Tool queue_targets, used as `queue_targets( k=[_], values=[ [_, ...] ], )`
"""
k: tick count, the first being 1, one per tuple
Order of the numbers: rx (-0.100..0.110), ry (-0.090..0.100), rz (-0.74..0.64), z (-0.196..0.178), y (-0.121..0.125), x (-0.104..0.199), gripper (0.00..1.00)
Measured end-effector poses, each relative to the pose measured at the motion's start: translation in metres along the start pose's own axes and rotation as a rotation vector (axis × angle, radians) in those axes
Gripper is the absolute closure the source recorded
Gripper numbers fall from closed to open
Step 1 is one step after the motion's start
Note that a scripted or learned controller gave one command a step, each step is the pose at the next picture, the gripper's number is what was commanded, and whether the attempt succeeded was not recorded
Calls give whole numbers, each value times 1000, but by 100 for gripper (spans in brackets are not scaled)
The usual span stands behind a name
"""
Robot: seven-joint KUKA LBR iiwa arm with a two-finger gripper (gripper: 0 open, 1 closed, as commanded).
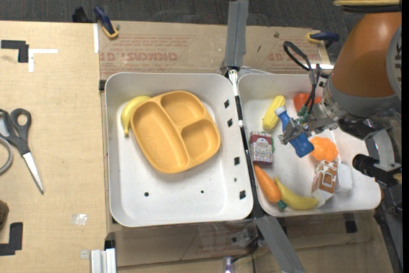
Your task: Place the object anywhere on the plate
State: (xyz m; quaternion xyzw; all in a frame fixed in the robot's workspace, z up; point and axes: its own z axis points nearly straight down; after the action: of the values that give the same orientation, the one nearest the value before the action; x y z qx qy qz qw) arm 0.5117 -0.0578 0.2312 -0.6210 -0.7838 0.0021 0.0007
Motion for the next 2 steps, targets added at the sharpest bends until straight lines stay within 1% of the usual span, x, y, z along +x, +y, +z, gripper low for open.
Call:
queue_targets(
  k=[1,2],
  values=[
    [-1,0,-64,-6,24,94,100],
    [-2,-1,-381,29,110,179,100]
  ],
)
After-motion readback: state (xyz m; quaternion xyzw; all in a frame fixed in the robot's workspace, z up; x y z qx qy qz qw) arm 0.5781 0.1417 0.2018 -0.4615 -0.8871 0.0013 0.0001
